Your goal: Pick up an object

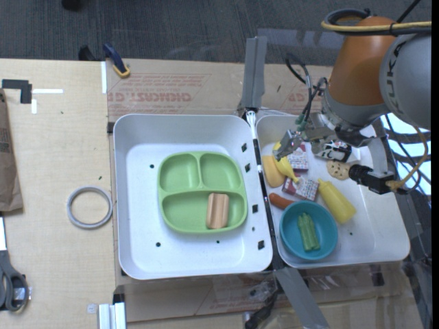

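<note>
1. Counter (pixel 55 156): tan surface carrying two shallow white bins side by side.
2. Left bin (pixel 130 204): holds a green divided plate (pixel 202 192). A hot dog in a bun (pixel 217 210) lies in the plate's lower compartment.
3. Right bin (pixel 377 242): crowded with small items, listed below.
4. Banana (pixel 276 171): yellow, by the bin's left wall.
5. Small printed carton (pixel 298 160): just right of the banana, directly beneath the tool.
6. Second small packet (pixel 304 189): below the carton.
7. Sausage (pixel 280 200): orange-red, beside the bowl's upper left rim.
8. Corn cob (pixel 337 201): yellow, lying at a slant, touching the bowl's upper right.
9. Blue bowl (pixel 293 235): at the bin's near edge; a green vegetable piece (pixel 308 232) lies inside.
10. Cookie (pixel 336 170): toward the bin's upper right.
11. Arm (pixel 367 53): grey with orange band, reaching in over the right bin.
12. Tool (pixel 293 142): low over the carton and banana; whether its fingers are parted or closed cannot be told, and nothing is visibly between them.
13. Off-bin items: grey ring (pixel 89 206) left of the left bin; blue-and-yellow clamp (pixel 117 61) at the counter's far edge.
</note>
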`<action>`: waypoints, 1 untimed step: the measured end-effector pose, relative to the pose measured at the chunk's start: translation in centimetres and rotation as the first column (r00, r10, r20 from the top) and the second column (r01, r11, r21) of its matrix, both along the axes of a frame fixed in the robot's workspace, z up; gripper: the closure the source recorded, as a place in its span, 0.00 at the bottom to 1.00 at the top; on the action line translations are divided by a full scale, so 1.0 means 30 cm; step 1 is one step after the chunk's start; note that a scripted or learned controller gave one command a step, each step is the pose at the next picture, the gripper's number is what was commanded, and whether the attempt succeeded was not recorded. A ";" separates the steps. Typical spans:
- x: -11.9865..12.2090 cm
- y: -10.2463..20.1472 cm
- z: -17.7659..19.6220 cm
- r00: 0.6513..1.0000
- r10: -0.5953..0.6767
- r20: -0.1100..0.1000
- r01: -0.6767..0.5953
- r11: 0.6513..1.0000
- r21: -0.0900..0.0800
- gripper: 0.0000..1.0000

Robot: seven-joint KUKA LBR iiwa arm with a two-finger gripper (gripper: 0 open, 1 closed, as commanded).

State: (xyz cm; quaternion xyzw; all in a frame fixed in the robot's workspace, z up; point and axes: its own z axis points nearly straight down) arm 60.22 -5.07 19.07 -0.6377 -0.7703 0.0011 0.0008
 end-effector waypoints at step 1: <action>-0.181 -0.173 -0.244 0.992 0.126 0.000 -0.126 0.992 0.001 0.00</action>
